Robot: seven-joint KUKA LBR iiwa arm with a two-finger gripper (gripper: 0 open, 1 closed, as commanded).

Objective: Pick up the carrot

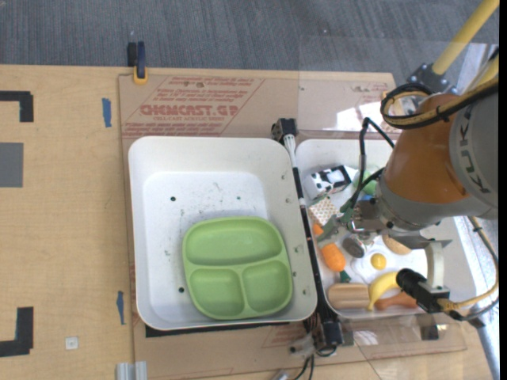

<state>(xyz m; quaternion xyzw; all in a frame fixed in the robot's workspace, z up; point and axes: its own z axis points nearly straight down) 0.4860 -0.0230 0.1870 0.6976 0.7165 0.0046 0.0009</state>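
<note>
I reach in from the right, my arm [428, 165] bent over the right-hand bin [412, 311], the orange band and grey wrist covering most of that bin's upper half. My wrist points down and slightly left, toward the bin's left side. My gripper [355, 232] hangs low over the clutter near the middle of the bin; it is dark, partly tangled with cables in this view, and I cannot tell whether it is released or clenched. I see nothing that I could call grasped.

The carrot [333, 256] lies in the right-hand bin, near its left wall, just below and left of my gripper. It is a short orange piece, lying flat and apart from my gripper as far as the view shows. A smaller orange bit [317, 229] sits above it, by the same wall.

Near the bin's lower edge lie a banana [382, 286] and a tan bread-like roll [347, 295], side by side and touching. A small yellow round thing [379, 261] sits just above the banana.

The left-hand bin [150, 212] holds a green divided tray [236, 267], resting flat toward its lower half, well apart from my arm.
</note>
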